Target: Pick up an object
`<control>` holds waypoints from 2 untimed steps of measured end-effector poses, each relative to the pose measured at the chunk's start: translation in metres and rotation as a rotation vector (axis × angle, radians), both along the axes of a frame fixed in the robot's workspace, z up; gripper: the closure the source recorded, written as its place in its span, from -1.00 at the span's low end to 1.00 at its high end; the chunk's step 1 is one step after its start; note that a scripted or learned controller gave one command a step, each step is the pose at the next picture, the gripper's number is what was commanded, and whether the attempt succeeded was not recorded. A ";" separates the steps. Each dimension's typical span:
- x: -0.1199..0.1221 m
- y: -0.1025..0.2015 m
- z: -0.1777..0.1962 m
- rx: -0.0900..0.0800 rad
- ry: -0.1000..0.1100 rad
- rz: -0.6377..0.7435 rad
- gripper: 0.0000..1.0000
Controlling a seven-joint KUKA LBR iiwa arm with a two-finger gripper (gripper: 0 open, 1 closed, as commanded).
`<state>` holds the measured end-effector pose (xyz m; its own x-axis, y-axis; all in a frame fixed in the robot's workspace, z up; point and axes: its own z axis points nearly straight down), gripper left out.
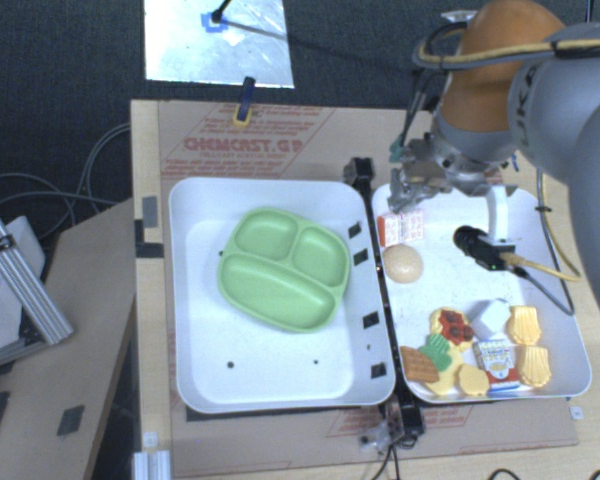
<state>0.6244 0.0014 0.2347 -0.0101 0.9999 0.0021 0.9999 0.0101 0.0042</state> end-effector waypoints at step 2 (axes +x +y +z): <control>0.004 0.004 -0.014 -0.002 0.002 -0.004 1.00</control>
